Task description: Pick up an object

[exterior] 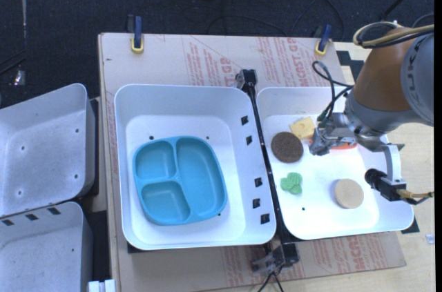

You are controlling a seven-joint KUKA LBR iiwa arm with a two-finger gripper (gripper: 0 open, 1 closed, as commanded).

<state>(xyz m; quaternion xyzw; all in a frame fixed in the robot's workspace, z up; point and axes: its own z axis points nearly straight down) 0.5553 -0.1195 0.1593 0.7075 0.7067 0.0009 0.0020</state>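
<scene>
Gripper (323, 140) tips hidden — yellow piece (302, 127) half-covered.

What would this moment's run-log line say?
gripper: low in right bin | nearest: yellow piece, brown disc | grasp: unconfirmed

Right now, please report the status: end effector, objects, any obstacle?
End effector low in right bin, beside yellow piece and brown disc. Nothing seen held. Green piece, tan disc lie apart. Blue tray in left bin.
</scene>
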